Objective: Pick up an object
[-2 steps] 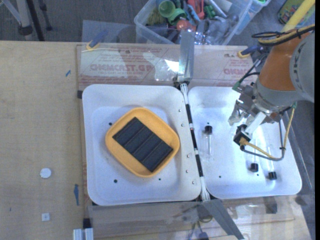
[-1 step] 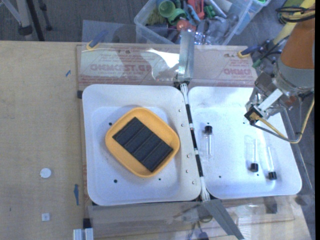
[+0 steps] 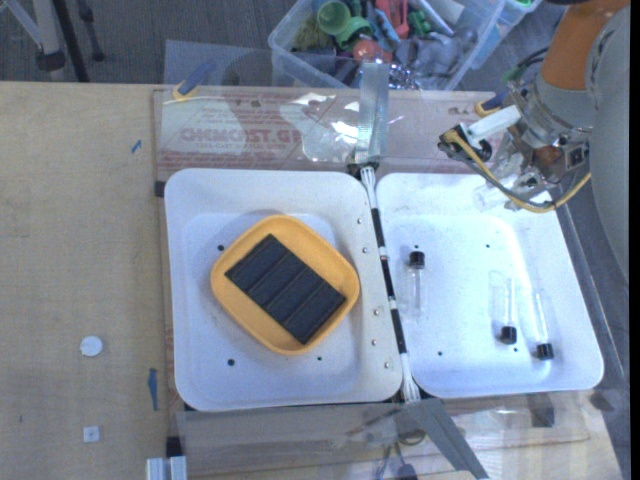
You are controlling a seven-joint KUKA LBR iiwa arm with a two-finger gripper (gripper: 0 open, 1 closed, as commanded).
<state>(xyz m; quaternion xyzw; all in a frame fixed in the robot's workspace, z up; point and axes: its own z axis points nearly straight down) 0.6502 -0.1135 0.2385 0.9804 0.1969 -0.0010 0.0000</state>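
A single fixed camera looks down on the surface (image 3: 70,228) from above, tilted so that the far edge lies toward 12 o'clock and the near edge toward 6 o'clock. It stands at a middling height, far enough to take in both white bins whole: the left bin (image 3: 190,268) sits at the centre of the frame and the right bin (image 3: 470,358) toward 3 o'clock. Beyond them, at 12 o'clock, the view reaches off the surface to a clear plastic tub (image 3: 300,43) of coloured items on the grey floor (image 3: 180,8). The arm (image 3: 590,38) enters at 2 o'clock. The surface's bare wooden top fills the side toward 9 o'clock.
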